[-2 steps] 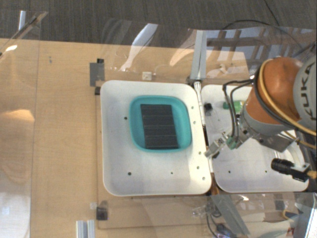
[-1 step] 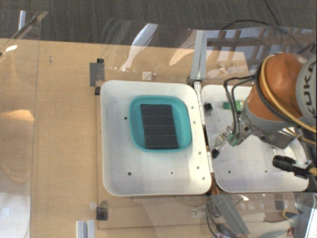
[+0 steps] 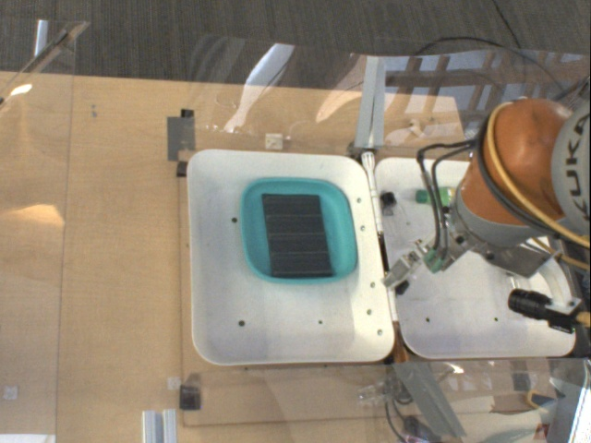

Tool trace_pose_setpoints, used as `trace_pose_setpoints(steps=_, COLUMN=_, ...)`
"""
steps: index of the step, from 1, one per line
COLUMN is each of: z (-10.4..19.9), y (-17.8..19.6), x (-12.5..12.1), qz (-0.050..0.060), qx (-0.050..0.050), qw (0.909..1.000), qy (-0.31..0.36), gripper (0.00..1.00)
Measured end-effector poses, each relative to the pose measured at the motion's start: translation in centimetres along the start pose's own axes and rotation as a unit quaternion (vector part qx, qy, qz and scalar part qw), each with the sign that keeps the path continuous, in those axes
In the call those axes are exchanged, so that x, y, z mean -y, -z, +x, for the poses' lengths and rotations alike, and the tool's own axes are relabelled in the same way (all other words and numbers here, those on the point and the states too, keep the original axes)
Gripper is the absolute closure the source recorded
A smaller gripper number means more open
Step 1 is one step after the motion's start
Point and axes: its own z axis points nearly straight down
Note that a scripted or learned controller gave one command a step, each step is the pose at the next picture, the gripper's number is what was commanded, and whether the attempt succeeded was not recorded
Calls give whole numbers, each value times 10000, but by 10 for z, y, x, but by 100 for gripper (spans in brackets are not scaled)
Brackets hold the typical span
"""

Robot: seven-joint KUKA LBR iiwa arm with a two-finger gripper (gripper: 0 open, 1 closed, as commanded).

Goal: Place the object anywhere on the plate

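A plate (image 3: pixel 343 238) lies in the left bin (image 3: pixel 222 312), the right bin (image 3: pixel 480 330) beside it.

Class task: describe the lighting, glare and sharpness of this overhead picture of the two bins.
Camera view: bright, even light; pale streaks of glare lie on the clear panel above the left bin; the teal plate with its dark slab is sharp; the orange-banded arm, near the lens, looks soft; shadows are faint.
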Motion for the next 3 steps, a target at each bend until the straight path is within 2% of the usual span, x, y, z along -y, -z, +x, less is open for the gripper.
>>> trace_pose_setpoints(steps=1, z=19, y=18, x=-5, qz=74, qx=-41, qw=9998, qy=-180, gripper=0)
trace_pose_setpoints(steps=2, z=43, y=7, x=-24, qz=80, qx=-48, qw=9995, qy=-312, gripper=0)
trace_pose_setpoints(steps=3, z=-17, y=33, x=-73, qz=79, qx=-37, qw=9995, qy=-317, gripper=0)
